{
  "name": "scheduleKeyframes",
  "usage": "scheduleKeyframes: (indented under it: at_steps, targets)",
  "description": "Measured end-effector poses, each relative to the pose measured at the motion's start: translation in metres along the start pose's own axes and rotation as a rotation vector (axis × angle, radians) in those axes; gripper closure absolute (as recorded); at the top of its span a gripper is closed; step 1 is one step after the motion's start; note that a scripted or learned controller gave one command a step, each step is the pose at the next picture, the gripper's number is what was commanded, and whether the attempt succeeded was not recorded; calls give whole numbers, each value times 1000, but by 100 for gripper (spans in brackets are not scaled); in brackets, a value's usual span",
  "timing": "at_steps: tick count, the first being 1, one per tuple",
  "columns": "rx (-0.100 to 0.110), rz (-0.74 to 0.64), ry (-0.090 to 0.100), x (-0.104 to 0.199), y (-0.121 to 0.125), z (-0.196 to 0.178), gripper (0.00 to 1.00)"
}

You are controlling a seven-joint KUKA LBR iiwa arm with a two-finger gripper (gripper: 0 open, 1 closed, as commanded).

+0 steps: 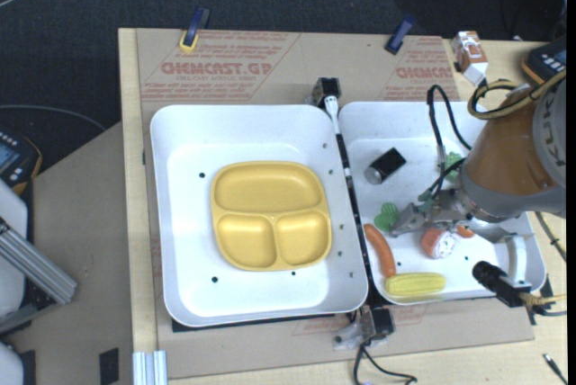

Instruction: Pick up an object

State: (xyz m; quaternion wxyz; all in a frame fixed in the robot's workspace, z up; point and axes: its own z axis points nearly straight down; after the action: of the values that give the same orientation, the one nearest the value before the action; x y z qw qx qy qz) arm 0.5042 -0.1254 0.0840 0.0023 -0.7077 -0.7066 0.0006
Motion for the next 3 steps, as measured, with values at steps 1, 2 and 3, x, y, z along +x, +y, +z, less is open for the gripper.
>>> scheduleKeyframes:
  at_steps: [1,2,3]
  targets:
    - [-3,1,-1,0,1,-11,100]
    - [-11,-2,-5,-3,8,-72,100]
    - [-12,-2,-5,-8,6,-134,100]
